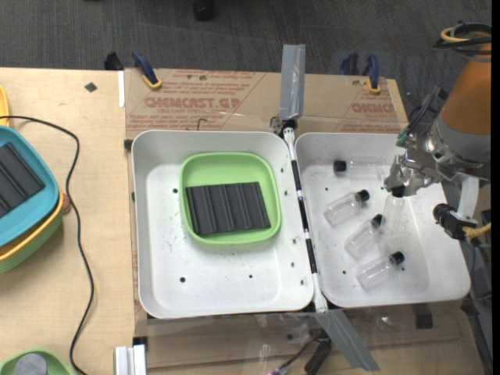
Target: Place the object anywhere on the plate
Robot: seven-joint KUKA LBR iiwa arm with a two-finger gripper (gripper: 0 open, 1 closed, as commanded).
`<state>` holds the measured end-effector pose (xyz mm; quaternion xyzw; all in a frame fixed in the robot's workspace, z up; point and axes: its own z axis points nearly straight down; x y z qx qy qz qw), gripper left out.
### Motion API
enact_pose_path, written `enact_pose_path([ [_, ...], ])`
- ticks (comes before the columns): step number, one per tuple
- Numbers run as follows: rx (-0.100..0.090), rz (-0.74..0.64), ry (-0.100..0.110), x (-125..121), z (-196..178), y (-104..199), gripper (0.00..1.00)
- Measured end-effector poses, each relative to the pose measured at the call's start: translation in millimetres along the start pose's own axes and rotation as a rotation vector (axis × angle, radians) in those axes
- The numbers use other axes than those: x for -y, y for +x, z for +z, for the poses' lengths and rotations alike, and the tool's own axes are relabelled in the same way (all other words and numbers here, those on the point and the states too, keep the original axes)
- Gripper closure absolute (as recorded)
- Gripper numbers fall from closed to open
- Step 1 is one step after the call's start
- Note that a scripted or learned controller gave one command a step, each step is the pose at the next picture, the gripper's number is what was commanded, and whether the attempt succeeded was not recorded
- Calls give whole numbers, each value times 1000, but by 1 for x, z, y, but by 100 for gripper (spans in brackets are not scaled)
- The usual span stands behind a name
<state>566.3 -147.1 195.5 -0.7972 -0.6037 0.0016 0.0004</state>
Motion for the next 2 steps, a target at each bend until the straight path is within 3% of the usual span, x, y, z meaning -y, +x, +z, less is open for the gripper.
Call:
enact_pose_path([
  [1, 0, 0, 0, 0, 0, 0, 0],
  [2, 1, 338, 1, -13, -58, -56, 0],
])
